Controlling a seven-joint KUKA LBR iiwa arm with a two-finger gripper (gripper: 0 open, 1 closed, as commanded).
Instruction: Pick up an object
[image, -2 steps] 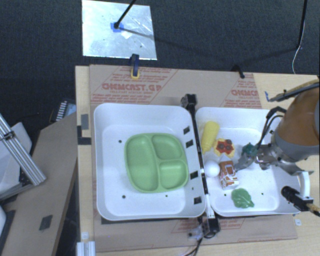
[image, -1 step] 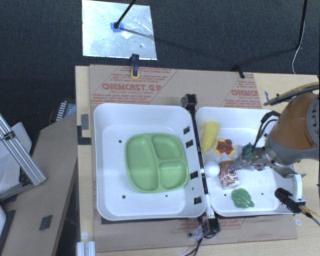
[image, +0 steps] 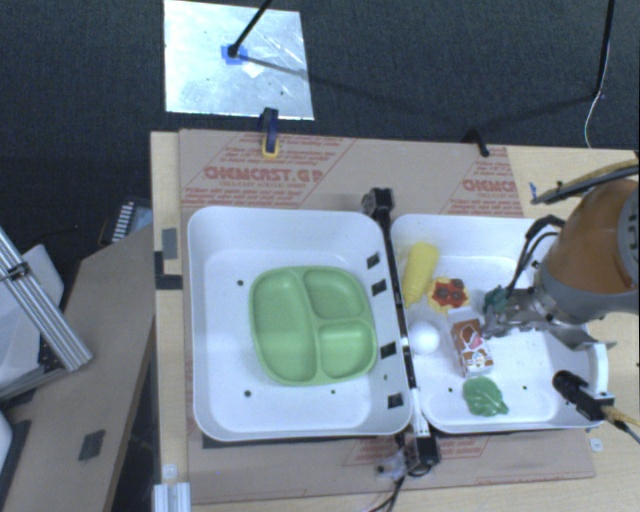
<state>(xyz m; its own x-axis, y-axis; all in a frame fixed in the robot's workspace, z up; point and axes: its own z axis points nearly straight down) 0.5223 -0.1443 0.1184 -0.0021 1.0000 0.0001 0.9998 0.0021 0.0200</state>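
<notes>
where hand (image: 497, 318) hovers, grip unclear; cardboard (image: 262, 173) reads "chemcast gp".

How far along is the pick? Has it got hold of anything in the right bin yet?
Done: the arm is down in the right bin, its gripper at the upper edge of the small carton. In hand: nothing visibly held; the grip is too small to judge. Left: lift something clear. The corn cob, white ball, red-and-yellow piece and green toy lie on the bin floor.
</notes>
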